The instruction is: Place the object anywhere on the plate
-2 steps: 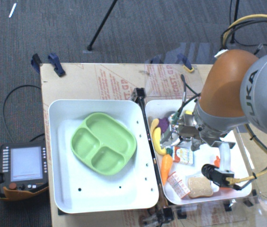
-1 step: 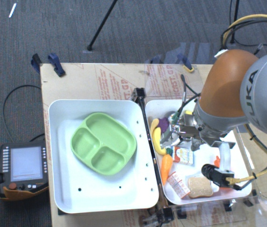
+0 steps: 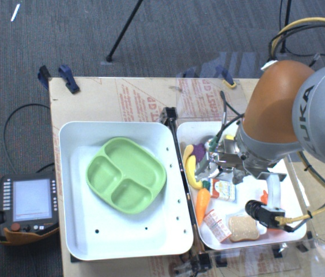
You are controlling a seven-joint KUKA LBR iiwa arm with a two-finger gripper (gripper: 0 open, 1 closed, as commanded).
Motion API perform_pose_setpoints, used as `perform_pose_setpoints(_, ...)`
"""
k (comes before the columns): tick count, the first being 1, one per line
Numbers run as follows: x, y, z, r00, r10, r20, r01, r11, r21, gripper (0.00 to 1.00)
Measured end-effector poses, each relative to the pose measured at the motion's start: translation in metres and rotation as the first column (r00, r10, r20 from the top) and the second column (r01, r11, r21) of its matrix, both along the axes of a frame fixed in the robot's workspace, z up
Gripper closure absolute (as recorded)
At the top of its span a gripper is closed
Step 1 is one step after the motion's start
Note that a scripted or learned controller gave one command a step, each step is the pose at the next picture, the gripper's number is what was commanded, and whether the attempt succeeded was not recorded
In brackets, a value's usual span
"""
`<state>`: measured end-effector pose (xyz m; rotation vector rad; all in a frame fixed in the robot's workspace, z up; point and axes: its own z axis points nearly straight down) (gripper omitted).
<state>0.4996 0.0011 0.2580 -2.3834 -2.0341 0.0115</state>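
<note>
A green plate (image 3: 126, 175) with three compartments lies in the left white bin (image 3: 76, 224) with nothing on it. My gripper (image 3: 212, 165) hangs low over the left part of the right bin (image 3: 299, 198). It is just right of a yellow banana (image 3: 192, 171) and above a small white and red carton (image 3: 223, 190). A purple piece (image 3: 199, 152) lies just behind the banana. Nothing shows clearly between the gripper's tips, and the arm hides much of the right bin.
Also in the right bin are an orange carrot (image 3: 201, 205), a white and red packet (image 3: 217, 225), and a slice of bread (image 3: 244, 228). A black divider (image 3: 177, 149) runs between the bins. A teach pendant (image 3: 27, 203) lies left of the bench.
</note>
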Motion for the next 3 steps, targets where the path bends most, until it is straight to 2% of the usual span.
perform_pose_setpoints(3, 0.0000, 0.0000, 0.0000, 1.000, 0.000, 0.000, 0.000, 1.000, 0.000, 0.00)
